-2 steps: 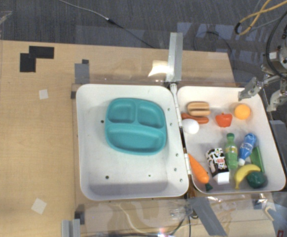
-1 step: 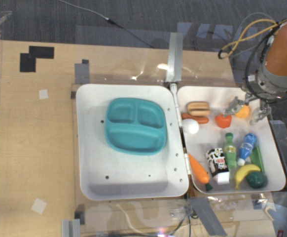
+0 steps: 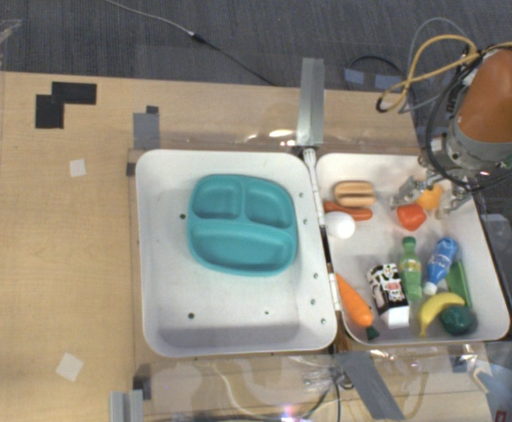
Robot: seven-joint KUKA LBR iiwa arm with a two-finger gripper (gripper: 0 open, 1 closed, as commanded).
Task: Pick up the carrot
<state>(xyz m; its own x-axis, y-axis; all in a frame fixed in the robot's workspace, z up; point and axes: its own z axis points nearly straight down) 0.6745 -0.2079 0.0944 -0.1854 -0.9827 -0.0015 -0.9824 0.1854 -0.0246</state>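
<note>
The carrot (image 3: 354, 301) is orange with a green tip and lies slantwise in the near left corner of the right bin (image 3: 493, 275), close against the bin's left wall. My gripper (image 3: 433, 193) hangs over the far right part of the same bin, well away from the carrot. It is open, its fingers spread on either side of a small yellow-orange item (image 3: 430, 200), and I cannot tell whether they touch it. A red-orange piece (image 3: 412, 216) lies just to the gripper's lower left.
A cow-patterned carton (image 3: 384, 284), green bottle (image 3: 410, 269), blue bottle (image 3: 440, 262) and banana (image 3: 439, 307) crowd the carrot's right. A hot dog (image 3: 354, 193) and white ball (image 3: 340, 227) lie farther back. A teal divided plate (image 3: 241, 222) sits in the left bin (image 3: 164, 306).
</note>
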